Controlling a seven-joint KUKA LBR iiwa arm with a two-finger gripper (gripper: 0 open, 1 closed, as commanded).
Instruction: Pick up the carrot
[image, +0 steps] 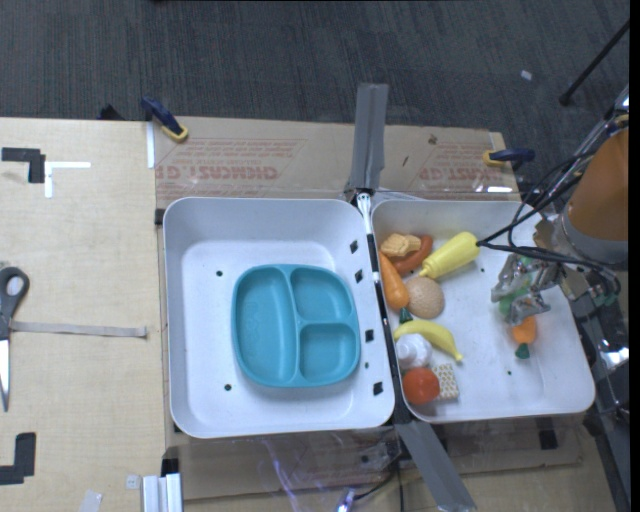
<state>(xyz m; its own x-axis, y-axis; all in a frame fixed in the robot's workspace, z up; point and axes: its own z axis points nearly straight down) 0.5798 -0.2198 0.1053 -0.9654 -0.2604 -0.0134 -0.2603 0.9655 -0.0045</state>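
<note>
- A light wooden table (80, 380) fills the left and lower part of the frame, with dark carpet along the top and a cardboard sheet (260, 160) lying behind the bins.
- Two shallow white bins sit side by side: the left bin (190, 300) at the centre of the frame, the right bin (560, 385) toward the right of the frame.
- A teal divided plate (297, 325) lies flat in the middle of the left bin.
- Scissors (8, 310) rest on the table at the far left edge.
- Blue clamps (165, 118) grip the cardboard at its upper corners.
- Along the left wall of the right bin lies a cluster of toy food: a yellow corn cob (450, 255), a banana (432, 335), a beige egg-like ball (424, 297), a tomato (421, 385) and a long orange piece (394, 285) against the wall.
- The arm enters from the right edge of the frame, and its end effector (520, 290) hangs over the right half of the right bin.
- The carrot (524, 333), small and orange with a green tip, sits just below the end effector on the bin floor, well apart from the food cluster.
- Cables and metal parts clutter the end effector, so I cannot tell how far open it is or whether it touches the carrot.
</note>
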